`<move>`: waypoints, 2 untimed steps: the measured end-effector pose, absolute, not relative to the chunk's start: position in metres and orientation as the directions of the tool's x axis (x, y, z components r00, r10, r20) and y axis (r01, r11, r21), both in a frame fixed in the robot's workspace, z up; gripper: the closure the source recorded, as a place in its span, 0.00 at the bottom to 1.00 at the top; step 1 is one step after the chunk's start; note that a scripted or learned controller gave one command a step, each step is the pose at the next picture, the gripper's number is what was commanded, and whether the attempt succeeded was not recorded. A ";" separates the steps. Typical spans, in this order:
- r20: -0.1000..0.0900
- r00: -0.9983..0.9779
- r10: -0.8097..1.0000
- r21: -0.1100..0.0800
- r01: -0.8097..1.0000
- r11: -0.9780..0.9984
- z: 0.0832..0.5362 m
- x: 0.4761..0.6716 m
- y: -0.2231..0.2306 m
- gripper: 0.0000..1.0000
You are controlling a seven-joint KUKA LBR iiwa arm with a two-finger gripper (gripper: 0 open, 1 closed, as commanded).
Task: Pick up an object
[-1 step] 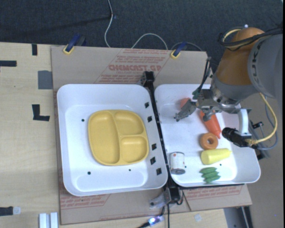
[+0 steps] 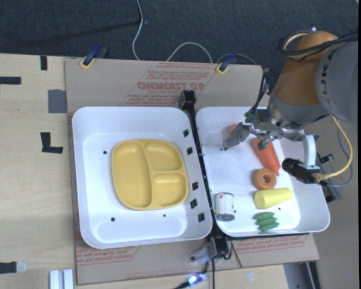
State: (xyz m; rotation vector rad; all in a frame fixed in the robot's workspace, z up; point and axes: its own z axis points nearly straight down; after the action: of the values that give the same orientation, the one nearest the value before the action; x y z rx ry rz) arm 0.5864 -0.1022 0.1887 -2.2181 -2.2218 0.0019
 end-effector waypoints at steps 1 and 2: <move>0.000 -0.001 1.000 -0.006 1.000 0.001 0.144 0.582 -0.098 0.00; 0.000 -0.001 1.000 -0.005 1.000 0.001 0.090 0.581 -0.097 0.00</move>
State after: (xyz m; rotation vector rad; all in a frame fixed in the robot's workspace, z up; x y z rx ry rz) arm 0.5807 -0.0973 0.0903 -2.2175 -2.2202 0.0061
